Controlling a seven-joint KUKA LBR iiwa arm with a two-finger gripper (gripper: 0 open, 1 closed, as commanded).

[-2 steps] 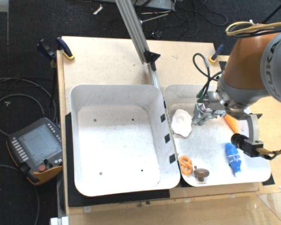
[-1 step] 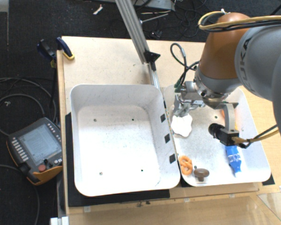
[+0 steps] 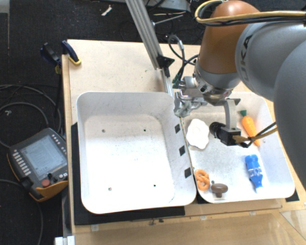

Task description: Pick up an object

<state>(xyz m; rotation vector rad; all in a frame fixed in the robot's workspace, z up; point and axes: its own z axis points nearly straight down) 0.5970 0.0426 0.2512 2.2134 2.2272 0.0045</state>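
The right bin (image 3: 275, 190) holds several small objects. A white rounded lump (image 3: 197, 133) lies near the bin's left wall. An orange carrot-like piece (image 3: 250, 129) sits toward the right, a blue object (image 3: 253, 171) below it. Near the front are an orange pretzel shape (image 3: 202, 179) and a brown mushroom-like piece (image 3: 219, 189). My gripper (image 3: 181, 107) hangs over the divide between the bins at the back, just up and left of the white lump, with nothing seen held in it. The arm's grey and orange body covers the right bin's far part.
The left bin (image 3: 86, 137) sits beside the right one. A slanted metal rail (image 3: 145, 27) runs down to the gripper area. A teach pendant (image 3: 40, 160) lies on the floor at left, and a blue-yellow clamp (image 3: 66, 52) is at the bench's far left corner.
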